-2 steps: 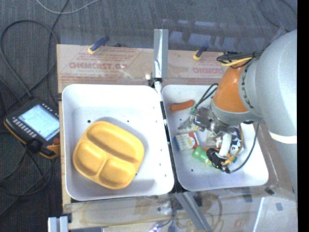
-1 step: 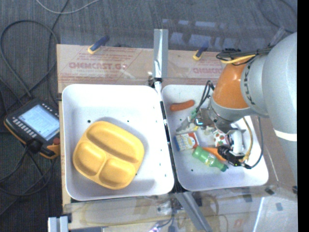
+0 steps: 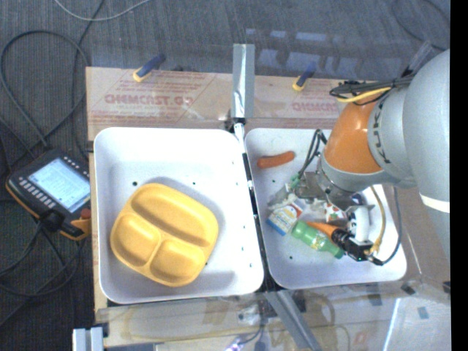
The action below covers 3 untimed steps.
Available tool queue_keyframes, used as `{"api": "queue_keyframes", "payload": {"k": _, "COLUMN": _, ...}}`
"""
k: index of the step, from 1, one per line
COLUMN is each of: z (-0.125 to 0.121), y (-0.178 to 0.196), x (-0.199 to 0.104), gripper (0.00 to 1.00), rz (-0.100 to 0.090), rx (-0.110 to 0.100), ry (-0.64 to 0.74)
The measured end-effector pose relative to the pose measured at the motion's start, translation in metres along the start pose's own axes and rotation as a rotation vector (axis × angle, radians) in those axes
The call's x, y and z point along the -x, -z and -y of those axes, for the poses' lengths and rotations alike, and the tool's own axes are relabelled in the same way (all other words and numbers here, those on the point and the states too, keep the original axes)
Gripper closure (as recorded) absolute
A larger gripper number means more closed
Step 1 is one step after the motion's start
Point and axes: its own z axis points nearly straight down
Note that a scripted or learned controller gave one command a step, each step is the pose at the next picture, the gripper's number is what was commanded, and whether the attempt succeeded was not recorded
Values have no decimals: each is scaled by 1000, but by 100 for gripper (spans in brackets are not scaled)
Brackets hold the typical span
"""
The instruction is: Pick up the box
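The box point(image 3: 284, 215) is a small white carton with blue and yellow print. It lies flat in the right bin point(image 3: 380, 269), near that bin's left wall. My gripper point(image 3: 313, 187) hangs low over the right bin, just up and right of the box, below the orange wrist band point(image 3: 351, 148). The wrist body hides the gripper's tips and part of the clutter under it. I see nothing lifted off the bin floor.
A green bottle point(image 3: 316, 238) and an orange carrot-like piece point(image 3: 326, 227) lie right of the box. A sausage point(image 3: 276, 159) lies at the bin's back left. The left bin point(image 3: 124, 152) holds a yellow divided tray point(image 3: 165, 232). A pendant point(image 3: 51, 189) sits off the bench's left side.
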Motion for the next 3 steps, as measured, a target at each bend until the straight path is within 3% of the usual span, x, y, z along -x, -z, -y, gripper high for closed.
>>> {"api": "queue_keyframes", "payload": {"k": 1, "z": -1, "y": 10, "x": -2, "gripper": 100, "rz": -5, "rx": 0, "ry": 2}}
{"api": "queue_keyframes", "payload": {"k": 2, "z": 73, "y": 94, "x": -99, "gripper": 100, "rz": -7, "rx": -18, "ry": 171}}
{"api": "queue_keyframes", "payload": {"k": 3, "z": 72, "y": 122, "x": -44, "gripper": 100, "rz": -5, "rx": -14, "ry": 320}}
